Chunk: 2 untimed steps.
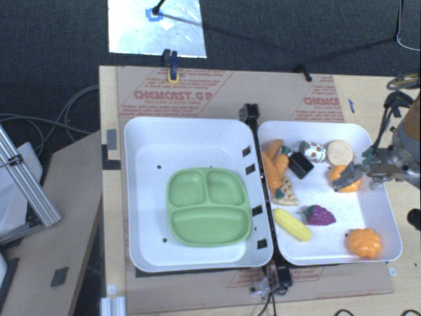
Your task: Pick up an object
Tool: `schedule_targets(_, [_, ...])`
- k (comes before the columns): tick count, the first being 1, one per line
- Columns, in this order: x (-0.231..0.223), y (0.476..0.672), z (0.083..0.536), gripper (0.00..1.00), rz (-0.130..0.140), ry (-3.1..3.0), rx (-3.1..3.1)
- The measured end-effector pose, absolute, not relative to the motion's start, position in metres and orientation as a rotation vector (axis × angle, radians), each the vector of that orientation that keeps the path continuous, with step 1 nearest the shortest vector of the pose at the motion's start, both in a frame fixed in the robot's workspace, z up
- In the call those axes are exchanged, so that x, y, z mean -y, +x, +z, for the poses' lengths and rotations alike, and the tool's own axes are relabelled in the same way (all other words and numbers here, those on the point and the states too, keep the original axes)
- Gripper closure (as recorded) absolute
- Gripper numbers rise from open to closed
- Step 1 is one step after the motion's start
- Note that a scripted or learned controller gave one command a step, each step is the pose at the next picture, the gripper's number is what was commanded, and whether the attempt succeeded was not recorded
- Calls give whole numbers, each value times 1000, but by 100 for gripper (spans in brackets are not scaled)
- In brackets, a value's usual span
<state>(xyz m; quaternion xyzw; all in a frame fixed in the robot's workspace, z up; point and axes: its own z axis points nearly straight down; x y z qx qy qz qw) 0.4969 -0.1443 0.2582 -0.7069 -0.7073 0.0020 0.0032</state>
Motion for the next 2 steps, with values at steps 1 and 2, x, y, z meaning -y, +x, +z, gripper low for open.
schedule_targets(1, [144,499,263,0,-1,-2219,2226])
schedule_targets(2, [141,491,216,0,1,-2219,2222])
